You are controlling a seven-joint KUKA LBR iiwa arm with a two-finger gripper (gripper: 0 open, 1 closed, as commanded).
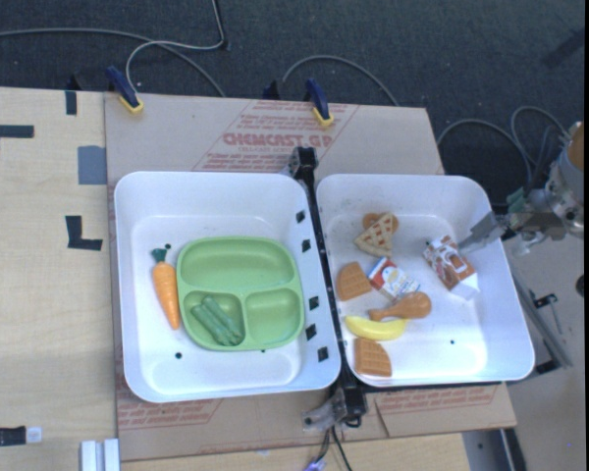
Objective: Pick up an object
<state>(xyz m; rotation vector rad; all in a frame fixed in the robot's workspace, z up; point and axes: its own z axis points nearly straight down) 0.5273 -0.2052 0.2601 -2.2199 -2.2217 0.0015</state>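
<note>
Camera view: a pale wooden worktop (39, 292) is seen from above, with dark floor at the top of the frame. A brown cardboard sheet (265, 135) is laid on it and is held at its top edge by two blue and yellow clips (126, 88).

Two white bins are set side by side on the cardboard, touching in the middle. The left bin (137, 194) is taken up mostly by a green plate (240, 263) with three parts. Green beans (216, 320) are lying in the plate's lower left part. An orange carrot (166, 292) is lying just beside the plate, on its left.

The grey arm (560, 204) is seen at the right edge of the frame, a little above the middle. The tool (483, 230) is reached over the right wall of the right bin (452, 189). It cannot be told whether the tool is apart or together.

The things to be picked are in the right bin. A red and white carton (449, 261) is lying just beside the tool's tip, down and to the left of it. A waffle (378, 232) is near the top. A brown toast piece (353, 281) and a small packet (393, 281) are below the waffle. A drumstick (404, 308), a yellow banana (375, 328) and an orange slice (373, 358) are lower down.
</note>
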